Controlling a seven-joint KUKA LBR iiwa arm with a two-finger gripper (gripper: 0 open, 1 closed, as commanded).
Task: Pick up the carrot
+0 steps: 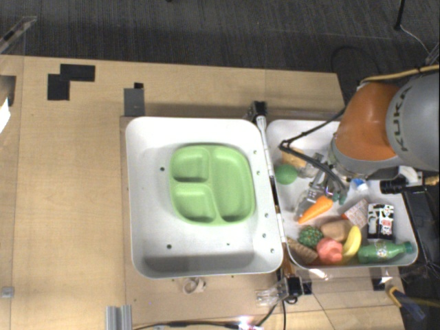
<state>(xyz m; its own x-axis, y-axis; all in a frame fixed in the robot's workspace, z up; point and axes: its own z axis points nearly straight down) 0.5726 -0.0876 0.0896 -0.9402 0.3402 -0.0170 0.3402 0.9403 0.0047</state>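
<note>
The orange carrot (313, 210) lies at a slant in the right bin (302, 130), its pointed tip toward the lower left. My gripper (322, 196) comes down from the grey and orange arm (368, 133) right over the carrot's thick upper end. That end sits between the two metal fingers (311, 194), which are shut on it. The wrist hides part of the bin behind it.
Crowded around the carrot are a green ball (285, 174), a knobbly green vegetable (311, 236), a potato (335, 228), a red fruit (330, 251), a banana (353, 240), a green bottle (377, 252) and a small box (381, 220). The left bin (148, 239) holds a green divided plate (210, 183).
</note>
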